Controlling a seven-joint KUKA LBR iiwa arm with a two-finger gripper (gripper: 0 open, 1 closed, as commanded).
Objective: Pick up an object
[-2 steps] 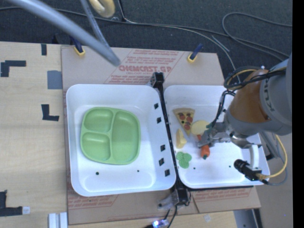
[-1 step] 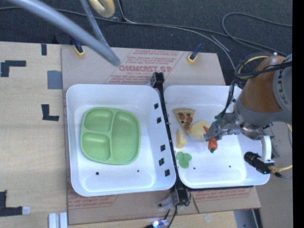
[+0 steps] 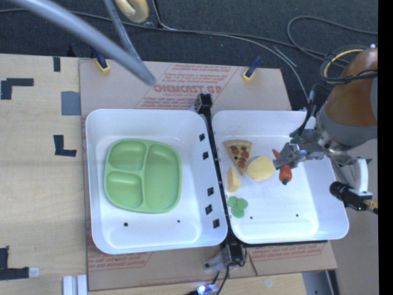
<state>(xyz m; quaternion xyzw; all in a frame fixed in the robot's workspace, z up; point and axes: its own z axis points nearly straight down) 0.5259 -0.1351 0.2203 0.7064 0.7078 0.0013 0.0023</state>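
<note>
Lying in the right white bin [image 3: 319,226], toward its right edge and about midway between far and near edges, is a small red-orange carrot-like toy [image 3: 285,174]. It sits directly at the tip of the grey two-finger gripper [image 3: 287,160], which reaches in over the bin's right rim; whether the toy is pinched between the fingers or merely lies beneath them cannot be told, nor whether the fingers are spread or closed.

Just left of the toy rests a rounded yellow plastic lump [image 3: 260,168], close to it but seemingly apart. Left of that, nearer the bin's left edge, lie a triangular pizza-slice toy with red dots [image 3: 238,153] and, below it, a small pale yellow wedge [image 3: 233,179]. A little green leafy toy [image 3: 237,206] sits toward the near left corner of the same bin.

Behind the gripper, the grey arm with its orange band [image 3: 355,97] rises over the right edge of the bin.

The left white bin [image 3: 110,232] carries a light green plastic tray with three compartments [image 3: 143,176], lying flat near the bin's middle. Both bins sit on a brown cardboard sheet [image 3: 184,82] atop the wooden bench [image 3: 37,177].
</note>
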